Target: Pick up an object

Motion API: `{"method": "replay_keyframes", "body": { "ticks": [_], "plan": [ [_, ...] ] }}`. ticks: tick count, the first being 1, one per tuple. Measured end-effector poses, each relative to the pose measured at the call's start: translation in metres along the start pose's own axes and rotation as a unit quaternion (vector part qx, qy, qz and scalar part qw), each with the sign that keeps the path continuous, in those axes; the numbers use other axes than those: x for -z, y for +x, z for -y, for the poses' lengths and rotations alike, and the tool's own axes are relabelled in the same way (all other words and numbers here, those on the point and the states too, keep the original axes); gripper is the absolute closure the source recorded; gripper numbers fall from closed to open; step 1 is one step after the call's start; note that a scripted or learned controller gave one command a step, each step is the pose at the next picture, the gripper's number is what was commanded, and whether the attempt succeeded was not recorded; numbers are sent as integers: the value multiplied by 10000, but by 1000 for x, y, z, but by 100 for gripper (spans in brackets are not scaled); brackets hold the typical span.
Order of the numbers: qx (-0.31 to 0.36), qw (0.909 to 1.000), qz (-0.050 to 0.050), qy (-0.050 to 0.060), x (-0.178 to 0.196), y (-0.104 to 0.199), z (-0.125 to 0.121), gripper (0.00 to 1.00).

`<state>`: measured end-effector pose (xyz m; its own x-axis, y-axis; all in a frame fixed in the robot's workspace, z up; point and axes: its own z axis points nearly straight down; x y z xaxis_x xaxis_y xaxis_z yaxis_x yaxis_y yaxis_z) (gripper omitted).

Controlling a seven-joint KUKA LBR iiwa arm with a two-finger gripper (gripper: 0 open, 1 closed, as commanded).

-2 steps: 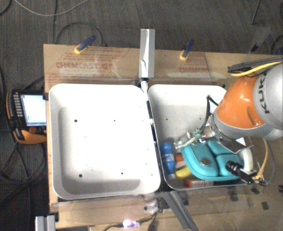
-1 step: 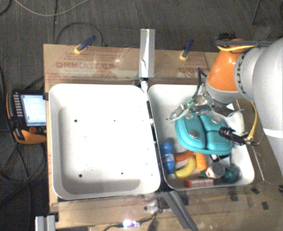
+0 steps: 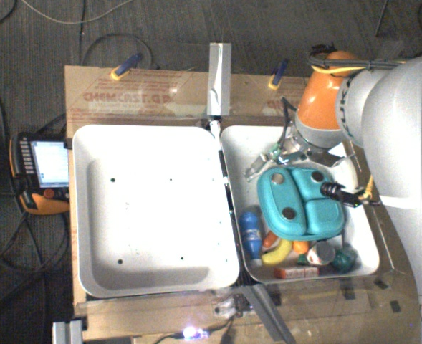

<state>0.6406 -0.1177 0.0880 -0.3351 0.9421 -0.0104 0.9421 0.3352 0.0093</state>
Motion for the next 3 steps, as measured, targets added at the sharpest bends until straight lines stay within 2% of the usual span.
{"method": "replay_keyframes", "body": {
  "ticks": [1, 2, 3],
  "plan": [
    [7, 10000, 15, -1, 8, -1, -1, 100],
    [7, 10000, 17, 7, 8, -1, -1, 0],
    [256, 9997, -11, -30, 2, 22, 74, 0]
  ]
}}
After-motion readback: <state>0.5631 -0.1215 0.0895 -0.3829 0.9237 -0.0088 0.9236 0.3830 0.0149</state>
